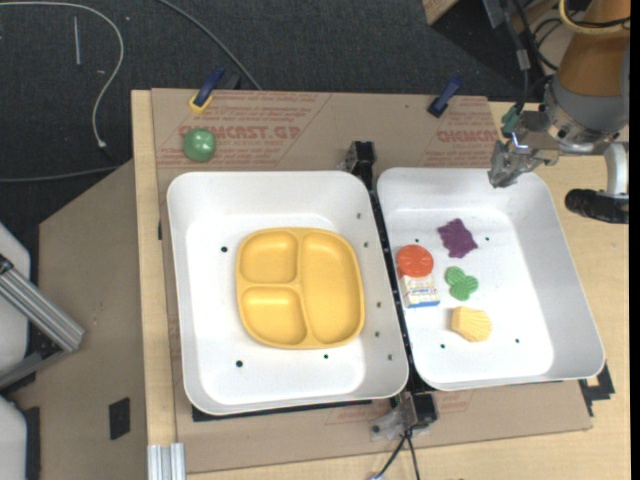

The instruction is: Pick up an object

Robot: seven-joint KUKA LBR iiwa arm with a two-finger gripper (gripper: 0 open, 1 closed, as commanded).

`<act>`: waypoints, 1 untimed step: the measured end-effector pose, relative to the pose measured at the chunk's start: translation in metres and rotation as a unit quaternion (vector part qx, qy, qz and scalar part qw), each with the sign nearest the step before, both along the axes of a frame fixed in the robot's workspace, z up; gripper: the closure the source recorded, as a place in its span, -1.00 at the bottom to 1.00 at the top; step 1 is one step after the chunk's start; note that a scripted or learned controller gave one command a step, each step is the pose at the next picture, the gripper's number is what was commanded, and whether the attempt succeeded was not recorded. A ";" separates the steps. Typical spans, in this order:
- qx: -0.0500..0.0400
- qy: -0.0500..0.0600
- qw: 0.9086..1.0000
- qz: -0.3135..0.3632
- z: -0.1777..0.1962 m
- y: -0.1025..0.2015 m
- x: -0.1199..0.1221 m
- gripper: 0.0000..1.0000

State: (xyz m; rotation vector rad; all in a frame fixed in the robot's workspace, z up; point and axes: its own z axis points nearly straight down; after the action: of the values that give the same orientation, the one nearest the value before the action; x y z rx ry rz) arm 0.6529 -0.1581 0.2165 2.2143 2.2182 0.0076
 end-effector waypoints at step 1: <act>0.000 0.000 1.000 0.000 0.063 -0.006 0.005 1.00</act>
State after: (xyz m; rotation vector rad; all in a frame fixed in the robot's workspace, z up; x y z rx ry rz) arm 0.6580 -0.1643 0.2797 2.2140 2.2173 0.0072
